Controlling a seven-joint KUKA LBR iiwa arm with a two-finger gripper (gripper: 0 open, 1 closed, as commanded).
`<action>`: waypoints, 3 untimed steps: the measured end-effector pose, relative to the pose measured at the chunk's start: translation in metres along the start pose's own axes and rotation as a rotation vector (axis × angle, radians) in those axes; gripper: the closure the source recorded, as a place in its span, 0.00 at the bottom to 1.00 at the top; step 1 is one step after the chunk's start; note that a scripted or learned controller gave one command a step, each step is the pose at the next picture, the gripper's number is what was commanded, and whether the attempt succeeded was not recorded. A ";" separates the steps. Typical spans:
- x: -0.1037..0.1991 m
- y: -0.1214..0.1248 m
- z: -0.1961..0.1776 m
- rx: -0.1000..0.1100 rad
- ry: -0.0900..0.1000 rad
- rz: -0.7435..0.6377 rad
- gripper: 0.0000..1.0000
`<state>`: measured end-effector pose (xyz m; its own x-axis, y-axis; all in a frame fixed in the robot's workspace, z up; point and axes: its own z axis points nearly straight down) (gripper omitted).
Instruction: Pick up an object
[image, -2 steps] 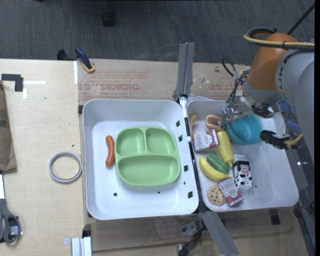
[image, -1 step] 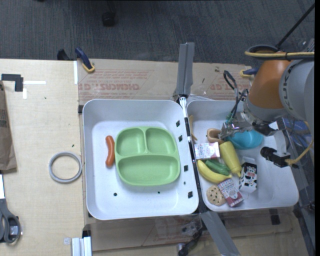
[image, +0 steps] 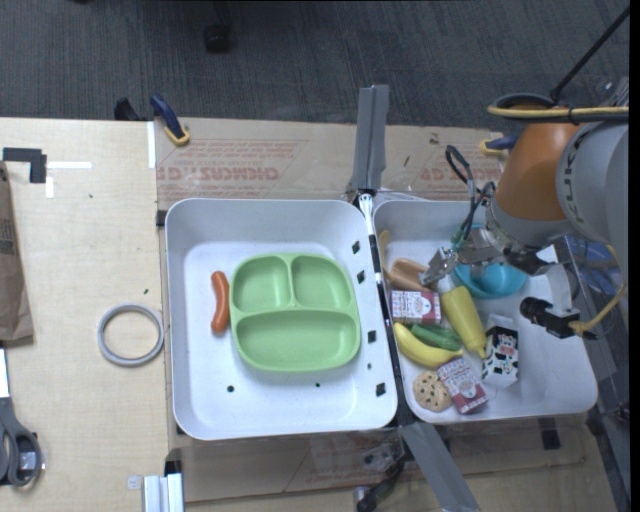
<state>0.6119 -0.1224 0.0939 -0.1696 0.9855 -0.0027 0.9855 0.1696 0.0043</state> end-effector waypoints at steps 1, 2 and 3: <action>-0.002 0.001 -0.012 -0.004 0.000 0.005 1.00; -0.001 0.001 -0.010 -0.001 0.001 0.004 0.00; 0.018 0.005 0.001 0.004 0.001 -0.046 0.00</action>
<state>0.6136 -0.1040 0.0926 -0.2152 0.9766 -0.0013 0.9766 0.2152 0.0006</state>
